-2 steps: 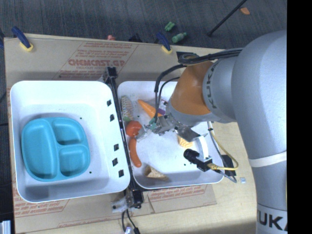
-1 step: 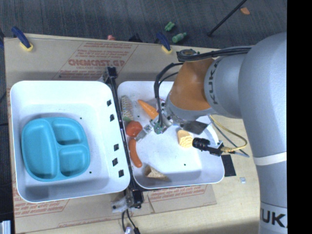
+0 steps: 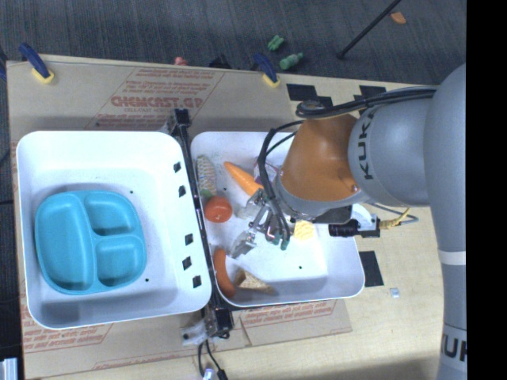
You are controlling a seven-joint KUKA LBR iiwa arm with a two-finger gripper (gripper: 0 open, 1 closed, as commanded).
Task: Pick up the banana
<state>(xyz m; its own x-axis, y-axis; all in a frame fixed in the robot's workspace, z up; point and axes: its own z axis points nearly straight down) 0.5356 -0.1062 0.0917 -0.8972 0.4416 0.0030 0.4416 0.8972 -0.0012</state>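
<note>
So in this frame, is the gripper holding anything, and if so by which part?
Nothing shows between the fingers of the gripper. It hangs over the right bin, beside the tomato and carrot; whether it is open or shut cannot be told.

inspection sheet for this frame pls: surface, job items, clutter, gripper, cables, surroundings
Surface: two white bins, left bin, right bin, on a cardboard-covered bench.
Job's things: banana not identifiable; a yellow piece sits partly hidden under the wrist.
Clutter: blue tray in left bin; carrot, tomato, corn cob in right bin.
Grippers: gripper low over right bin, nothing visibly held.
Cables: black cables loop at the wrist.
Surroundings: blue clamps on the bench edge.
</note>
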